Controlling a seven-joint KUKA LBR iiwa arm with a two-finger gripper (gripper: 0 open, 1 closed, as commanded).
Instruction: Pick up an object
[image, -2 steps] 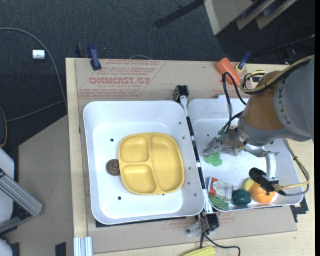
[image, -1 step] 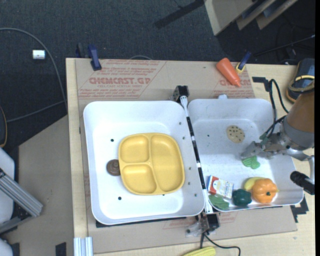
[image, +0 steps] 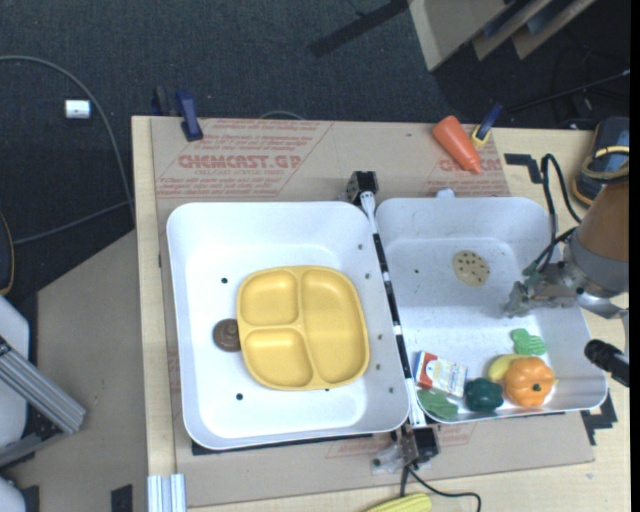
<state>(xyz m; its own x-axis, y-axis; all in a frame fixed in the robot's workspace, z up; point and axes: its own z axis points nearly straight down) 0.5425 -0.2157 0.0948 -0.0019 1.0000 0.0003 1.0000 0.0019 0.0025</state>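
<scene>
My gripper hangs low over the right side of the right bin, reaching in from the right below the arm's orange band. Just below it lies a small light-green toy. Along the bin's front edge sit an orange pumpkin-like toy, a dark green toy, a small yellow piece, a white, red and blue carton and a flat green piece. I see nothing in the gripper's grasp.
The left bin holds a yellow divided plate with a brown disc at its left edge. A round drain mark shows on the right bin's floor. An orange carrot-shaped item lies on the bench behind.
</scene>
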